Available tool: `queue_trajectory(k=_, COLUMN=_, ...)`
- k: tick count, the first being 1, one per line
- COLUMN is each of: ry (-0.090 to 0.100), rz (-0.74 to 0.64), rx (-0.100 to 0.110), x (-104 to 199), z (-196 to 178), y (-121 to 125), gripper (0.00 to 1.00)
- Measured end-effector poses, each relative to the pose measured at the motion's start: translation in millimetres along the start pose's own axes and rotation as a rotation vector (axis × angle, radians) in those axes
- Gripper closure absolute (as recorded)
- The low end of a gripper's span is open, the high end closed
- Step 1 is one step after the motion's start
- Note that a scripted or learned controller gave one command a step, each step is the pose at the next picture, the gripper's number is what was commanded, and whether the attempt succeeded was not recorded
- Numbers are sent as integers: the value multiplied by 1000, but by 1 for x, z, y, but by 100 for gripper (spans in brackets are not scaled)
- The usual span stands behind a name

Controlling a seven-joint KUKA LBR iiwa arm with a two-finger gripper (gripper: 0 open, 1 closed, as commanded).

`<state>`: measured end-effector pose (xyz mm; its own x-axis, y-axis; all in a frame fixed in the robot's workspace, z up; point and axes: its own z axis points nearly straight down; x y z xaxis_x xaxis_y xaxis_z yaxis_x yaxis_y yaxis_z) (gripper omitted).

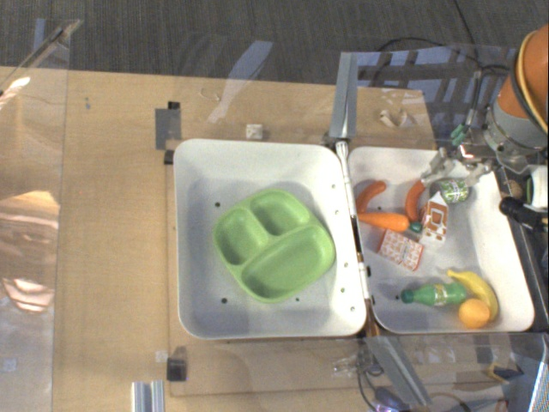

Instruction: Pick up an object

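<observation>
Far to the left, the wooden bench lies bare under a sheet of glare. Next comes the left bin, and in it a green divided plate with three compartments, sitting tilted near the bin's middle. Past the seam between the two bins is the right bin, where the pickable things lie. Nearest the seam are a bent red-orange sausage and, just below it, a carrot lying on its side with its green end pointing right. Below the carrot is a small red-and-white patterned packet; beside it, a little white-and-red carton stands at a tilt, with a second sausage just above and left of it. Lower in the bin, a green bottle lies flat, with a banana and an orange close at its right end. My claw hangs over the bin's upper part, just above the carton, with a greenish round object right under it. Whether my claw is spread or closed I cannot tell, nor whether it touches that object.
</observation>
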<state>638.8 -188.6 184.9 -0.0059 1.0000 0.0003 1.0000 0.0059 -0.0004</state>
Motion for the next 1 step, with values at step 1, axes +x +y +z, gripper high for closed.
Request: queue_trajectory(k=1, ry=-2, rz=-59, rx=-8, x=8, z=70, y=8, gripper=0)
